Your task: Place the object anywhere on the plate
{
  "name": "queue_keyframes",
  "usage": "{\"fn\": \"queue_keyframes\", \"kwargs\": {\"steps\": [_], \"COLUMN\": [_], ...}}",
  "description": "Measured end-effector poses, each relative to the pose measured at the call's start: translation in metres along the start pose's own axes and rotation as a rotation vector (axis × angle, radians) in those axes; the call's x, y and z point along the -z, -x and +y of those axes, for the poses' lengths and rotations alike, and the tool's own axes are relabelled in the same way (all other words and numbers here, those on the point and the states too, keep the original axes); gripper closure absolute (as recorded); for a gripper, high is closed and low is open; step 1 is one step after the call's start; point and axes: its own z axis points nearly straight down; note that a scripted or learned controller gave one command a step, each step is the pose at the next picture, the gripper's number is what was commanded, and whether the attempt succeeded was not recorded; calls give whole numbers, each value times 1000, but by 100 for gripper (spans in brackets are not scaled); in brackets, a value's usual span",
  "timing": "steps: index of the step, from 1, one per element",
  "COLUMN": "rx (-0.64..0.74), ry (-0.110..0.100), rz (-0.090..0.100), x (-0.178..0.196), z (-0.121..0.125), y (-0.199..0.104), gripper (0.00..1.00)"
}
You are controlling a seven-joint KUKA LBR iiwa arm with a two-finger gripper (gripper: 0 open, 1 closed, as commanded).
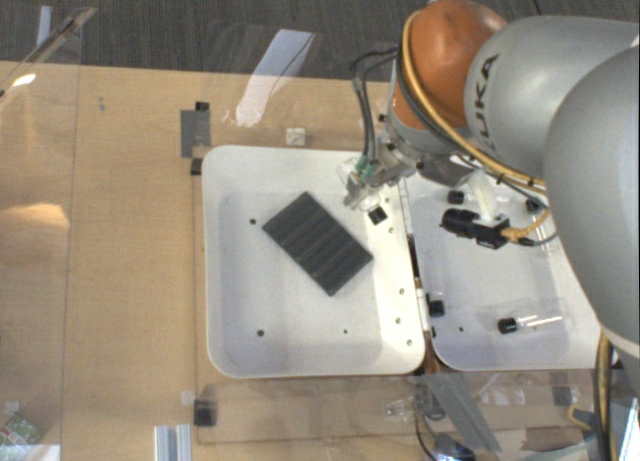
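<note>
Item: object [377, 216], small, dark, roughly square. Location: left bin [230, 349], far right corner area, lying on the white floor close to the wall shared with the right bin. Sits just below the tip of the jaws [362, 187]; contact between the two cannot be told.

Item: plate [317, 243], dark grey, flat, rectangular, ribbed surface. Location: left bin, about the middle, turned diagonally to the bin walls. One corner points toward the object; the two lie near each other but apart. The object is not on the plate.

Item: jaws, pale and partly translucent, at the end of the arm [540, 99]. Position: above the far right corner of the left bin, beside the dividing walls. State: whether released or clenched cannot be told at this size and angle; nothing is seen between them.

Item: arm, grey with an orange band, entering from the right and covering much of the right bin [470, 354]. Black cables run along the wrist.

Item: right bin, white, shallow, touching the left bin side by side. Contents seen: small black piece [507, 325] with a pale stub near the front, and another black bit [436, 306] by the left wall.

Item: tabletop [100, 279], light wood, carrying both bins.
</note>
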Motion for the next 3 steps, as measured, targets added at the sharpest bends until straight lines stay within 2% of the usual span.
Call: {"fn": "queue_keyframes", "kwargs": {"steps": [2,3], "rx": [2,67], "ry": [12,-2], "rz": [-3,1], "x": [23,-1], "z": [4,-12], "y": [1,-1], "gripper": [100,100]}}
